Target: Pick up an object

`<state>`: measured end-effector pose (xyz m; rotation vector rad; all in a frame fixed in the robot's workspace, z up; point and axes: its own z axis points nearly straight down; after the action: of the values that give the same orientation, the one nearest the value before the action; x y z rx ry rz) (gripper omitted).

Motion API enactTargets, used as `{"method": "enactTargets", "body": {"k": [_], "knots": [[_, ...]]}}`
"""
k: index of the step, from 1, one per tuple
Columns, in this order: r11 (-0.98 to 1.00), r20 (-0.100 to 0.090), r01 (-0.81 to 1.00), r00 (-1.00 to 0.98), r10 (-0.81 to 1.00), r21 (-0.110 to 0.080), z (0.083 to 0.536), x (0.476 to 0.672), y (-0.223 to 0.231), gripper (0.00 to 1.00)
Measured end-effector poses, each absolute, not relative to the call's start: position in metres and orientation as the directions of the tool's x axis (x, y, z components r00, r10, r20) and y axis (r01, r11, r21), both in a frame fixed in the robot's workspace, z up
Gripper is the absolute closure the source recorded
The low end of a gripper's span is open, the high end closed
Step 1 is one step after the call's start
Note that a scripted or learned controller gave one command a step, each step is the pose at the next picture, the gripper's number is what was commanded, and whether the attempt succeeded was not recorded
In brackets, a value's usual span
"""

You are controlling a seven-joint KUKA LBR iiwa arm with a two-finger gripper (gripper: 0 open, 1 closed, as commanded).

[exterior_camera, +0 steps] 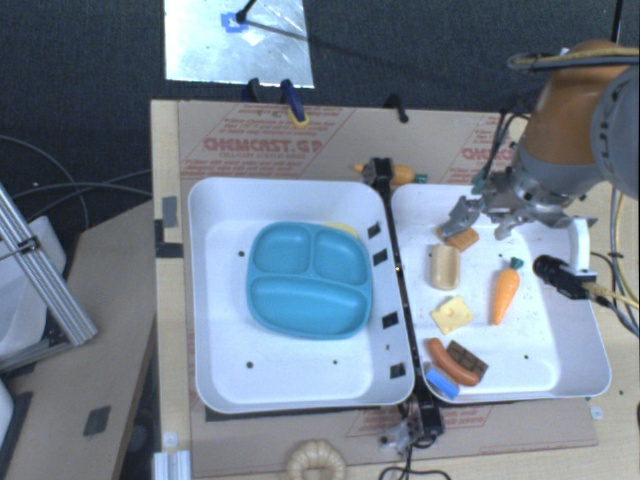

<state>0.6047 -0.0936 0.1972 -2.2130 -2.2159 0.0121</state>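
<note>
Even, fairly bright overhead light washes the two white bins [300, 388], which show only faint, soft shadows. Above them, a metal sheet [238, 28] gives patchy glare. The arm [585, 118] beside the bins looks slightly blurred; the picture is grainy.

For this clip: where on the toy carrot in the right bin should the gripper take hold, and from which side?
Probably across the thick upper half of the carrot, coming straight down from above. It lies flat on the right bin, green top toward the far side and tip toward the near side, so the fingers should close across its width. Bare floor on both sides leaves room; the cheese wedge lies apart to its left.
</note>
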Motion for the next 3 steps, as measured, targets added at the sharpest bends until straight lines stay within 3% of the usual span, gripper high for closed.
{"method": "enactTargets", "body": {"k": [1,3], "knots": [[0.003,0.001,1.0,-0.003,1.0,0.001,0.205,0.607,-0.093,0.0],[0.001,0.0,1.0,-0.001,1.0,-0.003,0.088,0.603,-0.101,0.0]]}}
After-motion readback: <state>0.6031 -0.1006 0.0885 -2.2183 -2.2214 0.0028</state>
